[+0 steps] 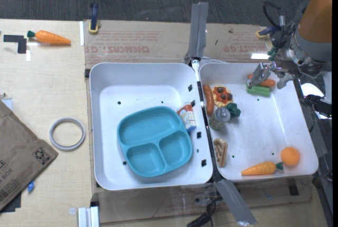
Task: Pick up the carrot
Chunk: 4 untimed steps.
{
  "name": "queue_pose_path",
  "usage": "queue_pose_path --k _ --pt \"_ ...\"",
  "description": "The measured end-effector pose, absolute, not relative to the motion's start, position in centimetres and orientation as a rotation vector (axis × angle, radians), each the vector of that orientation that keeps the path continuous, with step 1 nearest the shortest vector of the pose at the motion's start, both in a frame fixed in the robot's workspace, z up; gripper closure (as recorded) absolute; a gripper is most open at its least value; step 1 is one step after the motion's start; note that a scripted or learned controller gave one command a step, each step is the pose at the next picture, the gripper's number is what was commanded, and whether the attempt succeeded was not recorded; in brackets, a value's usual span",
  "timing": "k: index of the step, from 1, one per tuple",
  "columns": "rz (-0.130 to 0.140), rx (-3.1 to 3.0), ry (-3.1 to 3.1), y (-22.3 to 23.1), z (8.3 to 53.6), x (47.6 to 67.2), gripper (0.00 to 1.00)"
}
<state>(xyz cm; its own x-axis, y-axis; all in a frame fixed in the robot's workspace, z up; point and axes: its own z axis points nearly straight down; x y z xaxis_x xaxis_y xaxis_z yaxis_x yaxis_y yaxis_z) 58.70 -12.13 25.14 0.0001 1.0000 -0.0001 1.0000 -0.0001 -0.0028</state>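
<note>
While your hand (260, 77) hovered at the right bin's (296, 115) far edge, grip unreadable, the carrot (260, 169) lay well below it, near the orange (290, 156); you'd still need to approach.

Orange carrot (260, 169) with green top, blue tray (154, 141), white bins (105, 115), orange ball (290, 156).

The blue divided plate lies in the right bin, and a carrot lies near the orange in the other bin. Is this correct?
Not quite. The camera view shows the blue divided plate in the left bin; the carrot lies near the orange in the right bin.
</note>
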Motion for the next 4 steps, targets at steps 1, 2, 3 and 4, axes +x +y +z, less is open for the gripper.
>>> queue_pose_path --k 1,2,3,4 --pt "0.002 -2.201 -2.242 -10.2 28.0 60.3 0.00" --pt "0.002 -2.005 -2.417 -12.6 19.5 53.6 0.00" --pt "0.002 -1.950 -2.460 -16.5 14.0 48.9 0.00" --pt "0.002 -2.164 -2.277 -20.2 12.1 52.8 0.00"
